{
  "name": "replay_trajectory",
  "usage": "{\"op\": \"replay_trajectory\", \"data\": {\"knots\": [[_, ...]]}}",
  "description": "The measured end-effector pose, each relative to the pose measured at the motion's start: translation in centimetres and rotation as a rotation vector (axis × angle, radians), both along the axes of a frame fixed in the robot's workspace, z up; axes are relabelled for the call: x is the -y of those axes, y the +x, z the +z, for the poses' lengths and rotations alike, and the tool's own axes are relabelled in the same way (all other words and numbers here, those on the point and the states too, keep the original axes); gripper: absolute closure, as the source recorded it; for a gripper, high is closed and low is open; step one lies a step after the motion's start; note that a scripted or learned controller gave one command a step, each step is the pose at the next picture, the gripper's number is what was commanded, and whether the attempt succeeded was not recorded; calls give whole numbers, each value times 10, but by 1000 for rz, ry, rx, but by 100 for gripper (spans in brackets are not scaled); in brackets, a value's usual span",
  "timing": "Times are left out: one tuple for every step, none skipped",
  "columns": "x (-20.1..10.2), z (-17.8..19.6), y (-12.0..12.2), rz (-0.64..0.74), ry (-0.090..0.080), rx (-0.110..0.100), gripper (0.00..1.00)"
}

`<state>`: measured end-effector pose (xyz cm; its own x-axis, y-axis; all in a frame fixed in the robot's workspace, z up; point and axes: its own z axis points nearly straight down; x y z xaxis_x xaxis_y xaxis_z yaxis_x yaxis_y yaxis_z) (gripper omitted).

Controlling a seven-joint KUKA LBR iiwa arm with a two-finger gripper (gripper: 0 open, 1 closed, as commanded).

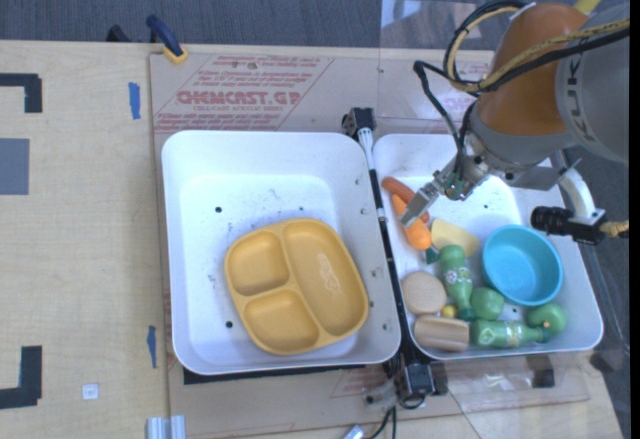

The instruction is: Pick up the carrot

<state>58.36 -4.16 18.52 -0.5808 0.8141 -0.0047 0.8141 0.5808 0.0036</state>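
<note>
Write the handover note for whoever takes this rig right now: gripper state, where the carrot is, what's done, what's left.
Gripper: down in the right bin, tips at the carrot; a grasp cannot be confirmed from this view.
Carrot: lying near the right bin's left wall, above the yellow piece and green bottle, left of the blue bowl.
Left bin: holds the yellow divided plate.
Done: arm has reached the carrot.
Left: secure the grip and lift the carrot out.
</note>
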Motion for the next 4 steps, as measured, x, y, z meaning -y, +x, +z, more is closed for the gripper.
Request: {"op": "replay_trajectory", "data": {"knots": [[0,0,0,0,0,0,0],[76,-90,-22,-188,1,2,0],[62,-97,63,-331,2,4,0],[64,-84,64,-328,-4,8,100]]}}
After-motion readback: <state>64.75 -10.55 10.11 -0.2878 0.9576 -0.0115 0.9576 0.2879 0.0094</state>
